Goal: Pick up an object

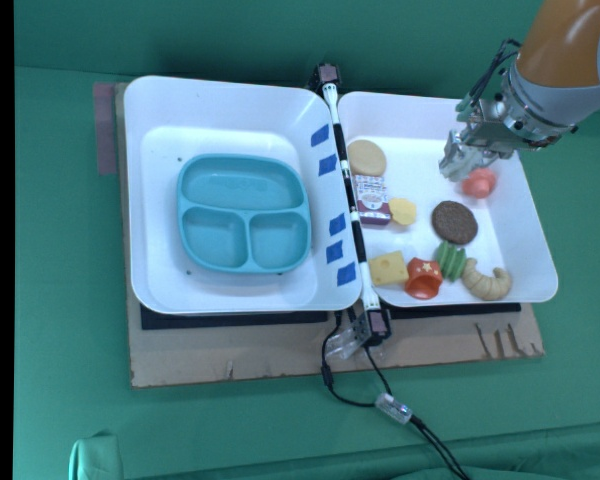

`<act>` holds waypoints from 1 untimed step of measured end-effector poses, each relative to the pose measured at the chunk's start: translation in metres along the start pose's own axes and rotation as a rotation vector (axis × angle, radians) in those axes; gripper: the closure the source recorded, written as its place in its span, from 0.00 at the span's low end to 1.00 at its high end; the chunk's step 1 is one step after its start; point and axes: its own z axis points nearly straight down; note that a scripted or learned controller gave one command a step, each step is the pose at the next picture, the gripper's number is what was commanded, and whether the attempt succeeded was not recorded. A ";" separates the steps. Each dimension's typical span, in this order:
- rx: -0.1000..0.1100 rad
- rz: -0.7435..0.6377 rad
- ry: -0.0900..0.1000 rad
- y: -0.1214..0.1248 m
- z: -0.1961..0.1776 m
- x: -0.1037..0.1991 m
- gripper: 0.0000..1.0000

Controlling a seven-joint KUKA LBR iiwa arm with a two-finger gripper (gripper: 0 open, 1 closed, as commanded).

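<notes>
Over the right bin (536,230), near its far right part, the gripper (464,164) is hanging from the grey and orange arm (565,38), which is reaching in from the right. Its tip is sitting just beside a small red-pink toy piece (479,183), touching or nearly touching it on the left; whether the claw is spread or pinching cannot be told from this slant, and nothing is showing clearly between its tips. Below that piece, a dark brown round cookie (454,222) is lying flat, and nearer the front edge a green ridged piece (450,260), a red and orange piece (423,278), a tan croissant (487,282) and a yellow cheese wedge (388,268) are resting close together. Toward the divider, a tan round biscuit (366,157), a small carton (372,201) and a yellow lump (403,211) are lying. Leftward, the left bin (150,118) is bearing a teal divided plate (244,214).
</notes>
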 end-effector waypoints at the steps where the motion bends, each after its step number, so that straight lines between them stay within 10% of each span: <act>1: 0.000 0.000 0.000 0.000 0.000 0.000 0.00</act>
